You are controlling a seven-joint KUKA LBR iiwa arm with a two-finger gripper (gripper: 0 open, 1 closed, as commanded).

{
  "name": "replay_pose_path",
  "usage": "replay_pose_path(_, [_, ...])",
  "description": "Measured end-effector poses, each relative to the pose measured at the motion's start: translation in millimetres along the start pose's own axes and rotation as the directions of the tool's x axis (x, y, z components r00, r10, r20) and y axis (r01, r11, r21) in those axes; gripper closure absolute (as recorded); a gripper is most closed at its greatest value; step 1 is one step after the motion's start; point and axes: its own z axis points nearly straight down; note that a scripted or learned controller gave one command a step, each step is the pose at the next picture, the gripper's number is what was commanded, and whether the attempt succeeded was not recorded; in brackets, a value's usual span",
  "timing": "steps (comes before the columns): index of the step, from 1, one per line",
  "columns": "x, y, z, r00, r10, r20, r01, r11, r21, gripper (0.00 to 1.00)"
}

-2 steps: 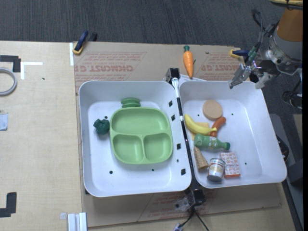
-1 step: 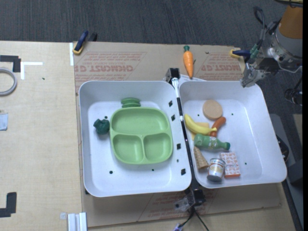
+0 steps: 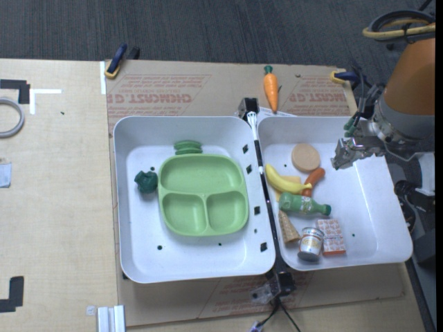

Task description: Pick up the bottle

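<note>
Bottle (image 3: 305,205), green, lies on its side in right bin (image 3: 374,213), cap end toward bin's middle. Crowded: banana (image 3: 286,180) just above it, ice-cream cone (image 3: 288,227) and tin can (image 3: 311,243) just below, small carton (image 3: 332,236) beside the can. Gripper (image 3: 344,155) hangs over the bin's upper right, apart from the bottle; jaw state cannot be told. Risks: descent catches banana or cone instead; round bottle rolls or slips away under an off-centre pinch.
</note>
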Motion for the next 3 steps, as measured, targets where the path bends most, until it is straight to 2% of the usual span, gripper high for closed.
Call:
replay_pose_path(1, [52, -72, 31, 0.999, -0.053, 0.000, 0.053, 0.999, 0.001, 1.00])
replay_pose_path(2, [117, -69, 27, 0.988, 0.155, 0.000, -0.155, 0.988, 0.000, 1.00])
replay_pose_path(3, [186, -68, 5, 0.982, 0.191, 0.000, -0.191, 0.982, 0.001, 1.00])
